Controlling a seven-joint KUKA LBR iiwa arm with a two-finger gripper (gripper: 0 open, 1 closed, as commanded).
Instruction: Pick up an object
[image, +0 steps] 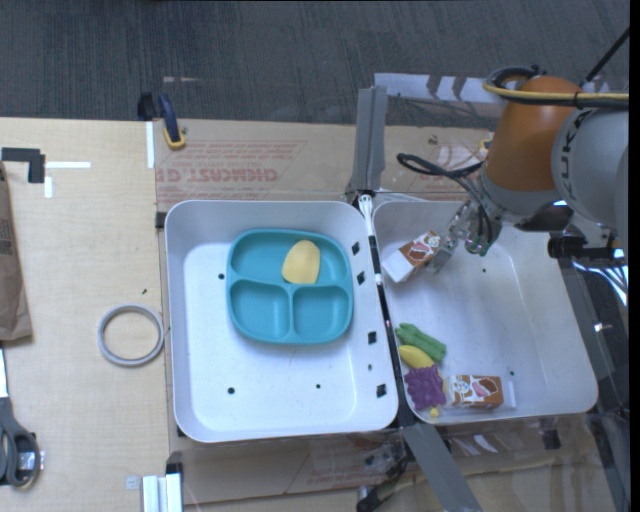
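Observation:
My gripper (470, 238) hangs over the back of the right bin (540, 330), just right of a small white and red packet (412, 255) that lies tilted by the bin's left wall. The gripper's tip seems to touch the packet's right end. At the front left of this bin lie a green toy vegetable (421, 340), a yellow piece (414, 356), purple grapes (424, 386) and a small brown box (477, 391). In the left bin (200, 340) a teal divided plate (262, 300) carries a yellow lump (301, 262) in its upper right compartment.
A grey tape ring (131, 334) lies on the wooden bench left of the bins. Scissors (15, 452) sit at the bottom left corner. A blue and yellow clamp (170, 125) stands at the back. A metal divider (368, 150) rises between the bins.

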